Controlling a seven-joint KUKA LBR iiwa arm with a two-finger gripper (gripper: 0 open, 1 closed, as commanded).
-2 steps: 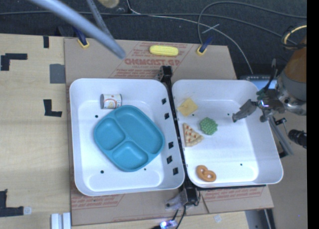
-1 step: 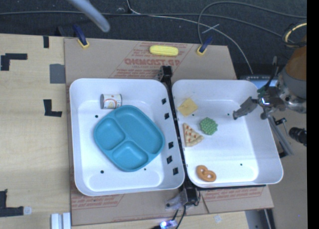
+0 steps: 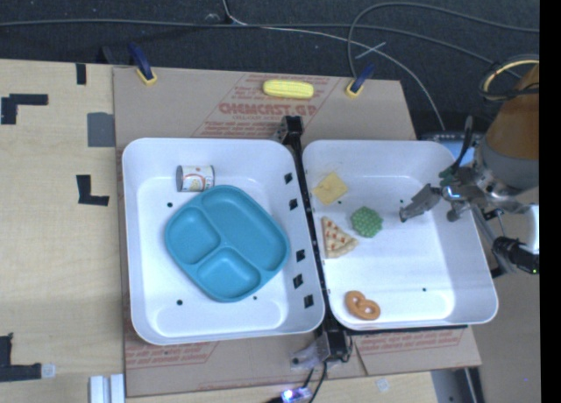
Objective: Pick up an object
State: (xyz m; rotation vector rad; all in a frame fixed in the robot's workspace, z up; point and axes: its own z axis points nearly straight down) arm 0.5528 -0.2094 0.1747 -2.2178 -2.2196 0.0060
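The right bin (image 3: 438, 296) held four small things, any of which could be picked up, all lying toward its left half. A green, bumpy ball-like piece (image 3: 366, 222) sat nearest the middle of the bin floor. Just beside it on the left lay a pizza slice (image 3: 336, 237), and above that, near the dividing wall, a pale yellow block (image 3: 330, 188). A pretzel (image 3: 361, 306) lay well apart from these, close to the bin's front wall.

The gripper (image 3: 419, 204) hung over the right part of that same bin, pointing leftward toward the green piece but apart from it. Nothing was between its fingers. Whether the claw stood wide or narrow could not be told from the slanted view, since the dark fingers overlapped.

The arm (image 3: 513, 143) came in from the right edge, its orange band above the grey wrist.

The left bin (image 3: 145, 243) held a blue divided plate (image 3: 226, 242) set at a tilt across its floor, and a small can (image 3: 195, 179) lying on its side just beyond the plate's far corner.

Outside the bins, a yellow corn cob (image 3: 287, 88) rested on the cardboard sheet (image 3: 175, 103) behind them.
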